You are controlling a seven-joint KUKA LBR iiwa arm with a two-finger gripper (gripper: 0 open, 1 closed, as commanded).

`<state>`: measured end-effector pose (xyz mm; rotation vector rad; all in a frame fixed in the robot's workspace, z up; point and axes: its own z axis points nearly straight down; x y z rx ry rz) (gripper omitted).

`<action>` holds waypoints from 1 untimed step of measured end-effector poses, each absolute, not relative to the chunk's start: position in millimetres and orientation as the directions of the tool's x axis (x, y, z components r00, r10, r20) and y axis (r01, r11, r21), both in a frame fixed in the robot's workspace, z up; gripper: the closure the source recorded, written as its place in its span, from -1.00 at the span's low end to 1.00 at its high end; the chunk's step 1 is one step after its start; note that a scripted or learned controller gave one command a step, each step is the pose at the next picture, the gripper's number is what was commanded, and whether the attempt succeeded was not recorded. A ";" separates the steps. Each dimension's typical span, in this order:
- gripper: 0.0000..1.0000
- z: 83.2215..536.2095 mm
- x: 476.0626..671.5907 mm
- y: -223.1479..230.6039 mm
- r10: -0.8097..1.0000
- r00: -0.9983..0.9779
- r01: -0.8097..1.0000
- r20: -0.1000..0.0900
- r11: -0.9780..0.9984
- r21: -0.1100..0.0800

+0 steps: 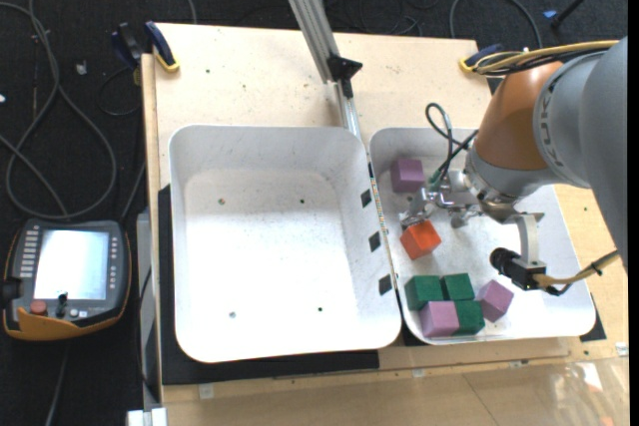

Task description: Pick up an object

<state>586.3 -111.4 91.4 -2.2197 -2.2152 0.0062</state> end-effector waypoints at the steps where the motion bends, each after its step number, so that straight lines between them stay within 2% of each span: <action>1: -1.00 95.6 655.7 -120.0 1.000 -0.011 0.999 0.001 0.011 -0.046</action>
